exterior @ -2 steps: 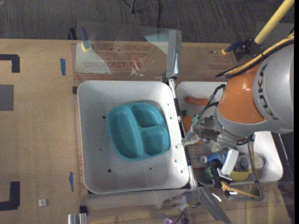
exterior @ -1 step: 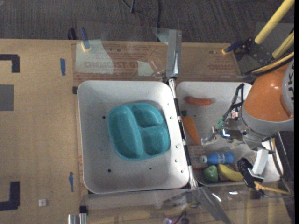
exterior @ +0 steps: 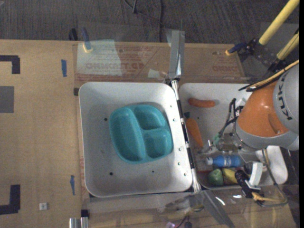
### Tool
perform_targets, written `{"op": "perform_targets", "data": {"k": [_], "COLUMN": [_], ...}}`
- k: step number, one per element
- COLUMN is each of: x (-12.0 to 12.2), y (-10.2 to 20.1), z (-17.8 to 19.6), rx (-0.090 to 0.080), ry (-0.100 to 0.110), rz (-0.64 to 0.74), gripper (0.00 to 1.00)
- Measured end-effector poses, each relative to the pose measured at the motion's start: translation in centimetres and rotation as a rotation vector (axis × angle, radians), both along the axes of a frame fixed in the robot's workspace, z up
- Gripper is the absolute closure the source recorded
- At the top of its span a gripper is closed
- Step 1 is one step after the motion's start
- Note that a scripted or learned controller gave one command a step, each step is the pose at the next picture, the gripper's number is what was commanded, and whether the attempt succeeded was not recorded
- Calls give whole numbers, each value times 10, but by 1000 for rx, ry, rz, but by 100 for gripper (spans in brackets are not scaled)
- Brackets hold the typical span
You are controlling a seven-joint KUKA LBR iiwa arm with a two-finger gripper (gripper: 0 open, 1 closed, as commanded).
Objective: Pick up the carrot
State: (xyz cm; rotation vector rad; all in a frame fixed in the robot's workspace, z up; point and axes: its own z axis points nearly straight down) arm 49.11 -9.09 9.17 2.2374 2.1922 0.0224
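Beside the carrot [exterior: 194,132] in the right bin [exterior: 209,90], my hand [exterior: 213,145] hovers for pickup, grip state unclear.

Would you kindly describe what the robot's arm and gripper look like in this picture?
The arm is bulky and rounded, light grey with a broad orange band and dark lettering on its shell. Thin dark cables loop beside the wrist. The gripper below is a small, metallic grey assembly.

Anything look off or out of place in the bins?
Nothing damaged or spilled. The teal divided tray sits skewed in the left bin. The carrot lies against the right bin's left wall, tight for the tool.
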Motion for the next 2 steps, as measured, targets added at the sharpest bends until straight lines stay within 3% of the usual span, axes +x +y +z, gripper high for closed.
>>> {"op": "perform_targets", "data": {"k": [1,2], "x": [2,5], "y": [0,14], "z": [12,92], "rx": [0,-1], "ry": [-9,18], "rz": [-2,-434], "gripper": [100,100]}}
